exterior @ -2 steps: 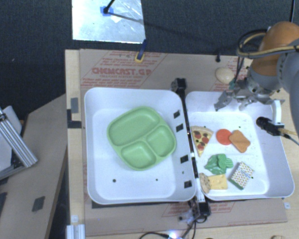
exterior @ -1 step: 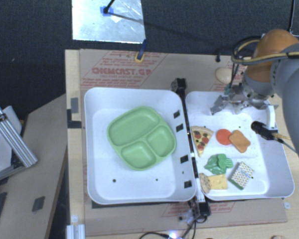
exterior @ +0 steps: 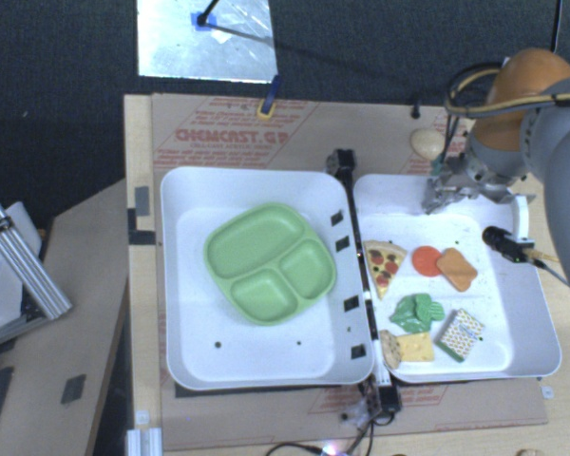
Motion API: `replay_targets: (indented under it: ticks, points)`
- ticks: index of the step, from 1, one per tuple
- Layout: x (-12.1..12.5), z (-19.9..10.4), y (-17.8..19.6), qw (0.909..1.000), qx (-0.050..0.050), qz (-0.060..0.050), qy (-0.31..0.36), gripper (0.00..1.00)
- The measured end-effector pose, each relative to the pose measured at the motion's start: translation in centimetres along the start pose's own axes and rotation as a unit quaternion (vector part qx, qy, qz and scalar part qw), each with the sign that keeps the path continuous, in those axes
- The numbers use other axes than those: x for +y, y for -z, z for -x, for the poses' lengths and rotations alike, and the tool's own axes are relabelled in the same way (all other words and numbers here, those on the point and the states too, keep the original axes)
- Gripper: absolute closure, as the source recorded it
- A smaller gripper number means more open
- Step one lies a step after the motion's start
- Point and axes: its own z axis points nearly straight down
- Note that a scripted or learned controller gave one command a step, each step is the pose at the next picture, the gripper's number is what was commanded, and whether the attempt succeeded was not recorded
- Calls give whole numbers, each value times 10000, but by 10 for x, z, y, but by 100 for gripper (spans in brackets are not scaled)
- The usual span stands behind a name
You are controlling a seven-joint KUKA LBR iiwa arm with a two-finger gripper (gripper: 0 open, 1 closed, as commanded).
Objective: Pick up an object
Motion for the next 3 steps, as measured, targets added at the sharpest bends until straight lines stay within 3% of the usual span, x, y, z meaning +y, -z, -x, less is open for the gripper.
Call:
replay_targets:
  ticks: [2, 3]
  points:
    - [4, 2, 107, 10000, 4, 4, -17, 100]
    - [5, 2, 129, 10000, 8, -5, -13, 100]
